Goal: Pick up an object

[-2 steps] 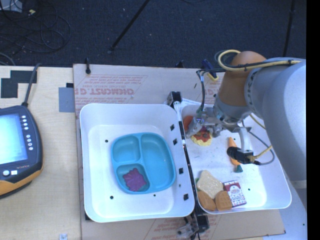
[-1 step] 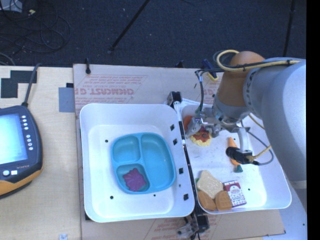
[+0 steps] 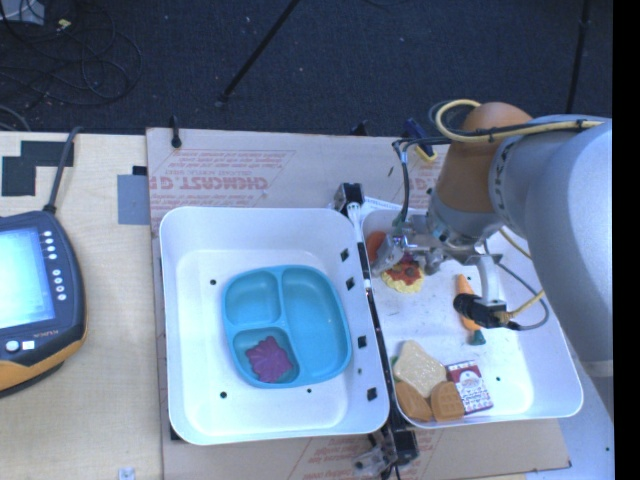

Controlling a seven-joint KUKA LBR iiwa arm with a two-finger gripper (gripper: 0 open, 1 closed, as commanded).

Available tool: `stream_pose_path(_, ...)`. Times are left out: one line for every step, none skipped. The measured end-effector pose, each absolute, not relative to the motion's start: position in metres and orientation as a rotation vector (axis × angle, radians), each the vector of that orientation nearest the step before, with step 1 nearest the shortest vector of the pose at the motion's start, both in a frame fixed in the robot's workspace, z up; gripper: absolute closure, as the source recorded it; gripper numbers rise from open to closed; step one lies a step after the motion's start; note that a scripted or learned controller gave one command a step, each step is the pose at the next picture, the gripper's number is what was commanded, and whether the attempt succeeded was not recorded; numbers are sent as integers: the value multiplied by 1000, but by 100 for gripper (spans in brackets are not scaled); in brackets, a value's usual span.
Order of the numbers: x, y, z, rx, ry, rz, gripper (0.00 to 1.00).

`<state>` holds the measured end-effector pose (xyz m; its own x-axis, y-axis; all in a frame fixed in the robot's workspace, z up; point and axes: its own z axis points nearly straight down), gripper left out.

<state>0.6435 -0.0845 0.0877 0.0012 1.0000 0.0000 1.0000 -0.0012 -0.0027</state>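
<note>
My gripper point(image 3: 408, 258) reaches down into the far left part of the right bin point(image 3: 545, 393), right over a small yellow and red toy food piece point(image 3: 405, 278). A red round item point(image 3: 376, 248) lies just left of it by the bin wall. An orange carrot-like piece point(image 3: 464, 303) lies to the right, partly behind a black cable end. Near the front of the bin rest a slice of toast point(image 3: 418, 366), a round cookie point(image 3: 412, 400), a tan biscuit point(image 3: 447, 401) and a small red box point(image 3: 470, 386).
The left bin point(image 3: 190, 368) holds a blue divided plate point(image 3: 285, 323) with a purple item point(image 3: 267, 358) in its front compartment. A teach pendant point(image 3: 30, 298) lies on the bench at far left. The arm's grey body fills the right side above the right bin.
</note>
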Motion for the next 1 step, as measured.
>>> stream_pose_path(644,-81,91,-2218,-2222,2,0)
